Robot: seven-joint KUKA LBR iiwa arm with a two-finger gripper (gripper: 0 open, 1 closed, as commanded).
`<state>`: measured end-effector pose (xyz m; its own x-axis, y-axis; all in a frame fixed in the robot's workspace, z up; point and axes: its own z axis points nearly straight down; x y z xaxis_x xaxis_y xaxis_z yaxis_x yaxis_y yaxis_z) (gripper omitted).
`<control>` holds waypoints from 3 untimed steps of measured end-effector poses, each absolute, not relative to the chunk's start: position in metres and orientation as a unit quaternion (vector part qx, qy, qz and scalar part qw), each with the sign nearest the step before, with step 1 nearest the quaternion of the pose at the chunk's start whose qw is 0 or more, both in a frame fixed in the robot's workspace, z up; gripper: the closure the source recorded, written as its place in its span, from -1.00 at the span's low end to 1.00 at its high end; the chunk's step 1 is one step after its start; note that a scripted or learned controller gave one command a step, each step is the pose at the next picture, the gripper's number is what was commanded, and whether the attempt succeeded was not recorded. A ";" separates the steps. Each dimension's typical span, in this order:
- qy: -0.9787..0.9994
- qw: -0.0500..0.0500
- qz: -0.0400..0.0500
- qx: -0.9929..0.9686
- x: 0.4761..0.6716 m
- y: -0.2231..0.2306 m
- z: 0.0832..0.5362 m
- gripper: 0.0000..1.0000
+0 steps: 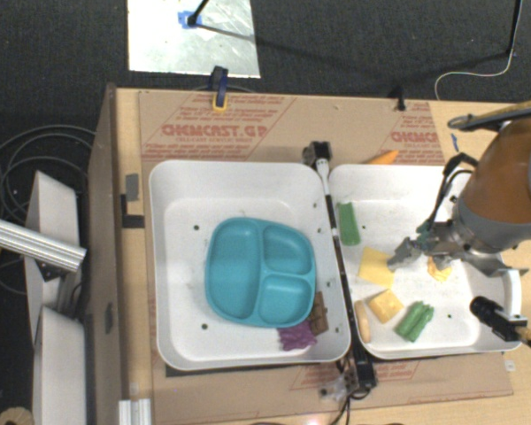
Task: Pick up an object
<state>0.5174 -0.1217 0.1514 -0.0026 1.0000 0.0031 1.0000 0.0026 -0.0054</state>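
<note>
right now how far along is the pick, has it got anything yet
Done: the arm has reached over the right bin, and its gripper sits low among the items, beside the yellow wedge. In hand: nothing I can confirm between its fingers. Left: the grasp and lift. The green block, green piece and yellow chunk all lie on the bin floor.

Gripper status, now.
Gripper: over the right bin; open or closed cannot be told.
</note>
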 end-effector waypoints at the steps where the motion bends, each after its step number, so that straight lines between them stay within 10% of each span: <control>1: -0.710 -0.001 -0.001 -0.705 0.559 -0.103 0.081 -1.00; 2: -0.706 0.001 0.001 -0.708 0.497 -0.165 0.084 -1.00; 3: -0.711 -0.009 -0.007 -0.703 0.556 -0.126 0.264 -1.00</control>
